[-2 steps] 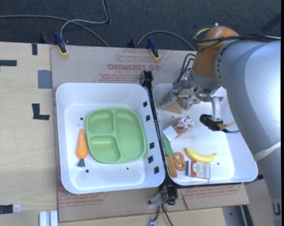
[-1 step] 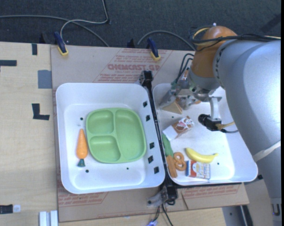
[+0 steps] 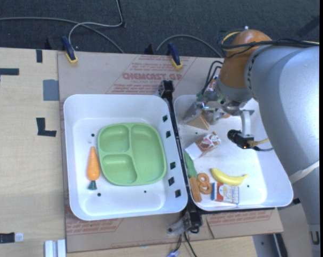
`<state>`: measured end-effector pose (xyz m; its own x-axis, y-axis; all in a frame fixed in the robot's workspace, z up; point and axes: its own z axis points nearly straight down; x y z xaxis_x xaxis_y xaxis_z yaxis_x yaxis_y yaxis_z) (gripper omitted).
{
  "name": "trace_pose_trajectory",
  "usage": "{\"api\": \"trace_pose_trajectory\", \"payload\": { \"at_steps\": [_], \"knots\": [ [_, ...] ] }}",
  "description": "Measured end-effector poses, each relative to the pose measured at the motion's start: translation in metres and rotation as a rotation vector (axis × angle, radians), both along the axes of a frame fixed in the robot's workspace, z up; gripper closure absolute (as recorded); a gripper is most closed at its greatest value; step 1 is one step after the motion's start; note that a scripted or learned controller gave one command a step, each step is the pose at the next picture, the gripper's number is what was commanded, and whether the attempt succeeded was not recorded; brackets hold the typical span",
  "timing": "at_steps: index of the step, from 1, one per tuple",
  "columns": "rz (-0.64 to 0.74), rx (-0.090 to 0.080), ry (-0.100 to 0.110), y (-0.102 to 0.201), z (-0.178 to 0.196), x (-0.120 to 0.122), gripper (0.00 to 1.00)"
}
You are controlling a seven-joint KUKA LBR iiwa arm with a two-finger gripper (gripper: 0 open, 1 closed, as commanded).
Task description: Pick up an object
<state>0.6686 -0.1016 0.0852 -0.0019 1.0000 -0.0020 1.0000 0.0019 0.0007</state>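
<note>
Gripper (image 3: 204, 111): low at the right bin's (image 3: 268, 197) far left corner, finger state cannot be told.
Banana (image 3: 228, 176): near that bin's front edge.
Left bin (image 3: 75, 143): green plate (image 3: 132, 153), carrot (image 3: 92, 165) beside it.

Two blue clamps (image 3: 70, 51) and a black cable (image 3: 117, 7) beyond the cardboard sheet (image 3: 145, 74).

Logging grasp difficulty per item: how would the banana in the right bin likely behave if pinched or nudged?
The banana looks like a smooth toy, so probably light, stiff and somewhat slippery. Its curved body lies flat, so a nudge would likely spin it rather than roll it.
</note>
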Motion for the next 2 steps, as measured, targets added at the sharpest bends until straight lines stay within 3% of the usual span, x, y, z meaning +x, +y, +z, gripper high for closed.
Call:
{"api": "trace_pose_trajectory", "payload": {
  "at_steps": [2],
  "knots": [
    [-0.001, -0.001, 0.001, 0.0051, -0.0001, -0.0002, 0.00]
  ]
}}
